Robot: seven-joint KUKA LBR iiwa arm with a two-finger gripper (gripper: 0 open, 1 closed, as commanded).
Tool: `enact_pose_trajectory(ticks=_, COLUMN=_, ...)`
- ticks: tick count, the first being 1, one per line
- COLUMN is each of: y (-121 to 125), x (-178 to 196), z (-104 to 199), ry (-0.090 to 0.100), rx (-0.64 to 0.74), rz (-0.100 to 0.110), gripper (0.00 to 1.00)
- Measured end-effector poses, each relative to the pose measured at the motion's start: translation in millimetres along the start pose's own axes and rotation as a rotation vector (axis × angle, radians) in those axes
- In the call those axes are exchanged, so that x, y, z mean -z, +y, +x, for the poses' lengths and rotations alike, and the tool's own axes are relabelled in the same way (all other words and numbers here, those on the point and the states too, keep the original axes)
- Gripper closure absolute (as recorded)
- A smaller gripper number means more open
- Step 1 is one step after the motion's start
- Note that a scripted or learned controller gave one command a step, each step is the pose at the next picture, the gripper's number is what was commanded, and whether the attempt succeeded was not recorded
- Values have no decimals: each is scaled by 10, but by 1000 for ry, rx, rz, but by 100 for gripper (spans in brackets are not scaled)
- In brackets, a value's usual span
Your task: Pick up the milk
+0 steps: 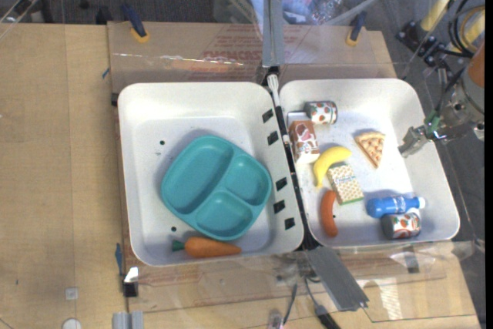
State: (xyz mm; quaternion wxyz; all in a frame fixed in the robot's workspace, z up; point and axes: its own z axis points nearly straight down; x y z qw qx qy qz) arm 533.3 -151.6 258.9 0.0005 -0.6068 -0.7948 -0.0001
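Two shallow white plastic bins sit side by side on the pale wooden tabletop [46, 166]. The left bin [142, 108] holds a teal divided plastic plate [216, 186], and an orange toy carrot [209, 246] lies just beside the plate's near edge, against the front wall.

The right bin [400, 100] carries the clutter. The small brown-and-white milk carton [303, 139] lies on its side close to the divider between the bins, in the rear left part. Behind it rests a small printed can [320, 113] on its side. Just in front of the carton is a yellow toy banana [330, 162], and touching that a tan patterned box [345, 183]. A red toy sausage [329, 213] lies nearer the front. An orange pizza slice [371, 147] sits further right, and a blue plastic bottle [394, 205] lies just behind another printed can [401, 224] by the front right corner.

The grey gripper [407, 142] hangs over the right bin's right rim, well apart from the carton, and its jaws look parted with nothing between them.
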Motion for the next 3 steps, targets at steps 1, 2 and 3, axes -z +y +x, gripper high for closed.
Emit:
enact_pose_trajectory(ticks=1, y=9, x=100, z=-4, ry=-1, rx=-1, rz=-3, gripper=100)
enact_pose_trajectory(ticks=2, y=17, x=199, z=-9, ry=-3, rx=-2, rz=-5, gripper=100)
enact_pose_trajectory(ticks=3, y=25, x=299, z=-15, ry=-5, rx=-3, rz=-9, gripper=100)
